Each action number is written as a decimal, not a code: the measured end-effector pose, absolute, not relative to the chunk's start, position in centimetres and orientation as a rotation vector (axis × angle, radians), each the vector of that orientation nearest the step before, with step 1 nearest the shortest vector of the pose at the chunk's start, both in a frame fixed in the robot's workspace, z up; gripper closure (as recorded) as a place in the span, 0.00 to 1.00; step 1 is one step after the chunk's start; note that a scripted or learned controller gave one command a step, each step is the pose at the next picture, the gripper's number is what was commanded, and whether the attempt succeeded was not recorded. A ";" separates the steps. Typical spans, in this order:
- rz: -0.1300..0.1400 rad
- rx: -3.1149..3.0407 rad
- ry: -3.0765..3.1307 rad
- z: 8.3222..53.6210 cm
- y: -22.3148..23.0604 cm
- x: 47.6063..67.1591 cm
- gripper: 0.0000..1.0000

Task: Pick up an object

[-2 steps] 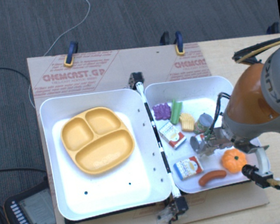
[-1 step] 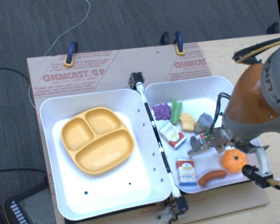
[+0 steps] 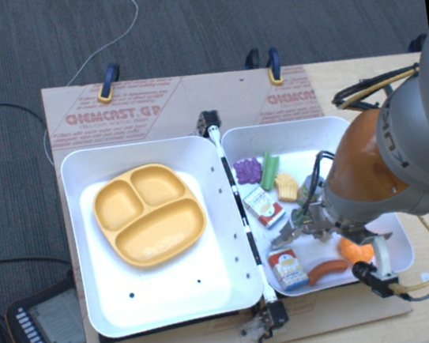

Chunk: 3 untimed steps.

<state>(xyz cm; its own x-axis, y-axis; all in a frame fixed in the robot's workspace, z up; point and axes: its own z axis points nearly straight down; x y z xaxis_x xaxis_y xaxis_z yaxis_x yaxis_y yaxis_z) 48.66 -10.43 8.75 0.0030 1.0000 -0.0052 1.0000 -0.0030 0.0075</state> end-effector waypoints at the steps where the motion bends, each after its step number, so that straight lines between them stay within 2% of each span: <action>1: 0.010 2.217 2.214 9.8 -10.3 48.9 1.00; 2: 0.009 2.217 2.214 9.8 -10.2 48.8 0.00; 3: 0.009 2.216 2.214 10.8 -10.2 48.9 1.00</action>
<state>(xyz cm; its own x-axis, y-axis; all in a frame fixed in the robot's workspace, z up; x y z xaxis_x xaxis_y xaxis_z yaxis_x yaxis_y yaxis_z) 48.89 -10.23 10.79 0.0009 1.0000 -0.0017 0.9999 -0.0009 0.0102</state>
